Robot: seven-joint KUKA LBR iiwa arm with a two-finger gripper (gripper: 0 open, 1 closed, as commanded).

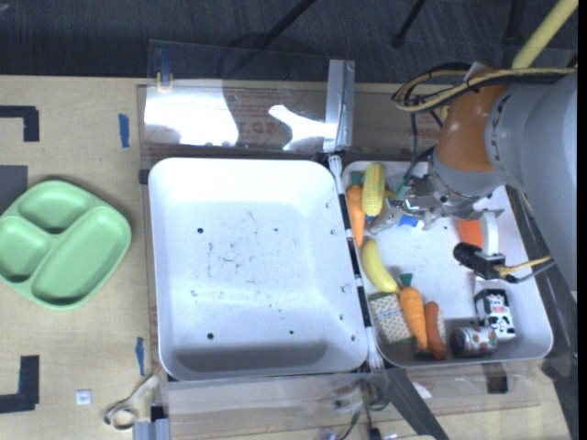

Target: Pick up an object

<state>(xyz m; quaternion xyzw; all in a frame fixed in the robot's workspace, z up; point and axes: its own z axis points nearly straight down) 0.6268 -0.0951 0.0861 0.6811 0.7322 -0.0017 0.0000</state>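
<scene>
Right now gripper point(417, 204) sits low in right white plastic bin point(532, 337), near yellow corn cob point(372, 189); can't tell its state. Best: centre over one item, then descend.

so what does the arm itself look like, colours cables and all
The arm is bulky, rounded and grey, with an orange band above the wrist. Yellow and black cables loop over its top near the band. Below the band sits the pincer, a cluster of dark and metallic parts with a small blue spot; its details are too small to make out.
</scene>
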